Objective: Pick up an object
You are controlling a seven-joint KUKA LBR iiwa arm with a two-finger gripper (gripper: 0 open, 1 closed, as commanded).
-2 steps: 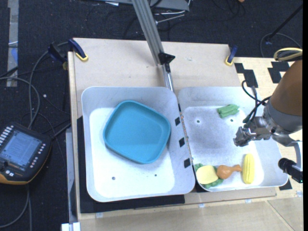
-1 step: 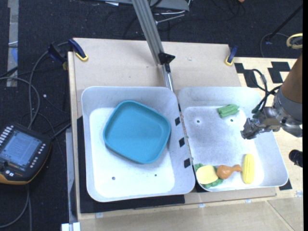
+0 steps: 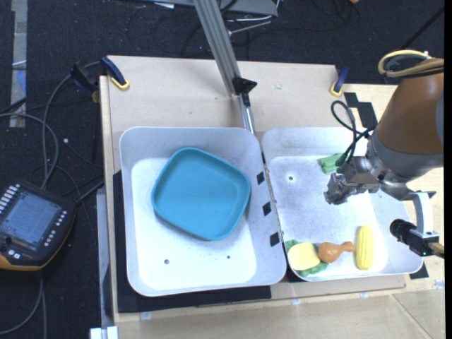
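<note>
From above, the counter (image 3: 183, 90) carries two shallow white bins side by side. The bin on the left of the frame (image 3: 138, 260) holds a blue square plate (image 3: 201, 193), lying flat and slightly turned, near the bin's centre.

The bin on the right of the frame (image 3: 296, 154) holds several small things. Along its lower edge lie a yellow-green piece (image 3: 304, 256) at the lower left corner, an orange drumstick-shaped toy (image 3: 333, 250) just beside it, and a yellow corn cob (image 3: 364, 247) further right, standing lengthwise up the frame. A green item (image 3: 328, 163) sits toward the bin's upper middle, partly hidden by the arm.

The arm enters from the right of the frame, and its pincer (image 3: 339, 188) hangs over the middle of the right bin, just below the green item and well apart from the toys at the lower edge. Whether the pincer is apart or together cannot be told.
</note>
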